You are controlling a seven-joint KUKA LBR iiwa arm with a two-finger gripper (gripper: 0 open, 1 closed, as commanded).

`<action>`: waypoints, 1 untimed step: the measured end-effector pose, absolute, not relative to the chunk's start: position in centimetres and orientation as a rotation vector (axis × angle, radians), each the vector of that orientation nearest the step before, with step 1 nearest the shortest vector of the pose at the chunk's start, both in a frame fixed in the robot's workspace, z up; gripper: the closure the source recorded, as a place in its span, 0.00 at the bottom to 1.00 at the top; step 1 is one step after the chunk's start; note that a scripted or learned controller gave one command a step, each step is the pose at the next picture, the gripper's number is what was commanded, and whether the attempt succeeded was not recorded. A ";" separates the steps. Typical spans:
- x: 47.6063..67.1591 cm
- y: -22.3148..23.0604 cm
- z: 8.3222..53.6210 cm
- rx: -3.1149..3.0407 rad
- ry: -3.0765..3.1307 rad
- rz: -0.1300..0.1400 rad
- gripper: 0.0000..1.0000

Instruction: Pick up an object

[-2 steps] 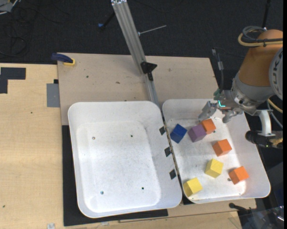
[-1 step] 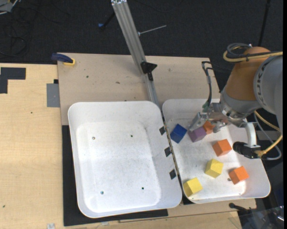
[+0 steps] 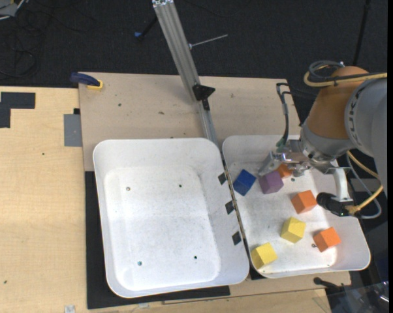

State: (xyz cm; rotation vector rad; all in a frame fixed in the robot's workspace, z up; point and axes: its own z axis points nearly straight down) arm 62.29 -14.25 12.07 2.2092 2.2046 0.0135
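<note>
Purple cube (image 3: 271, 182), matte and sharp-edged, lies in the right bin (image 3: 353, 256), a smooth white shallow tray, touching the gripper (image 3: 279, 164) directly above it; finger state cannot be determined. Relative to the purple cube: a blue cube (image 3: 243, 182) sits just left, two orange cubes (image 3: 303, 201) (image 3: 326, 238) lower right, two yellow cubes (image 3: 292, 229) (image 3: 264, 254) below. A ribbed aluminium strut (image 3: 181, 54) rises beyond the left bin (image 3: 118, 155).

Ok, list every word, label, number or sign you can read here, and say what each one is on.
None can be read.
The blocks in the right bin show plain faces: blue, purple, orange, yellow.
The arm shows no legible marking.
The left bin bears dark specks, no text.
</note>
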 end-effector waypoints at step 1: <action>62.1 -14.5 12.8 2.215 2.203 0.006 1.00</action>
